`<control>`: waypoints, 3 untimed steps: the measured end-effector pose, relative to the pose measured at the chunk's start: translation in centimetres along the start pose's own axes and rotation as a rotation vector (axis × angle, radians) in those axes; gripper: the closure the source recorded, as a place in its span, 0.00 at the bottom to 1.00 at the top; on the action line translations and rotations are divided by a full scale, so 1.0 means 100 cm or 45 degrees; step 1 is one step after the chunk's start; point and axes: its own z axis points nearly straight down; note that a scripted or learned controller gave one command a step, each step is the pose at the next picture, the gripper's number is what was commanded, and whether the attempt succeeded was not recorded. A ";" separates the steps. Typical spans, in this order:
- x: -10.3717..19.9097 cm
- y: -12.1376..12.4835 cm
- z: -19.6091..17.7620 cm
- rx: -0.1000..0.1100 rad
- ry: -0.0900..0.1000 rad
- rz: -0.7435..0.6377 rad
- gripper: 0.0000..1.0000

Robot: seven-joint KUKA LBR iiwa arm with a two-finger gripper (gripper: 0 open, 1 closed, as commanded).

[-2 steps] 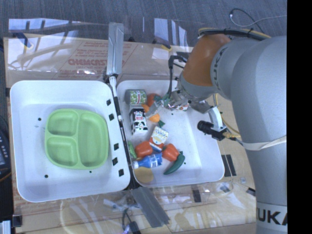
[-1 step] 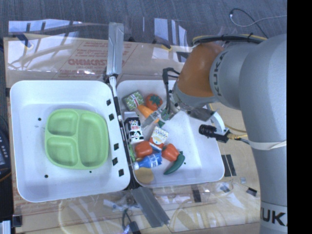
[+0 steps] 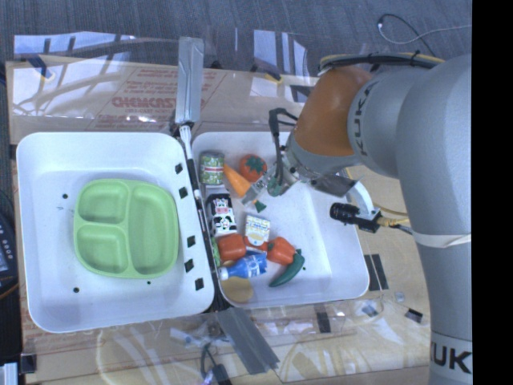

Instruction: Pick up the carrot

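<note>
An orange carrot (image 3: 237,181) lies in the right bin (image 3: 341,247), near its upper left part, between a small green can (image 3: 212,168) and a red tomato (image 3: 252,166). My gripper (image 3: 267,188) hangs just to the right of the carrot's lower end, low over the bin floor. Its fingers point down and left toward the carrot. Nothing shows clearly between them.
The left bin (image 3: 40,215) holds a green divided plate (image 3: 127,228). The right bin also holds a black-and-white carton (image 3: 221,212), a small white packet (image 3: 257,230), red pieces (image 3: 232,247), a blue item (image 3: 250,266), a green pepper (image 3: 288,269) and a tan disc (image 3: 236,289).
</note>
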 end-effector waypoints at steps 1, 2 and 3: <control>0.043 0.071 -0.087 0.018 0.021 0.073 1.00; 0.043 0.070 -0.086 0.021 0.022 0.075 0.00; 0.020 0.009 -0.005 0.003 0.009 0.010 0.00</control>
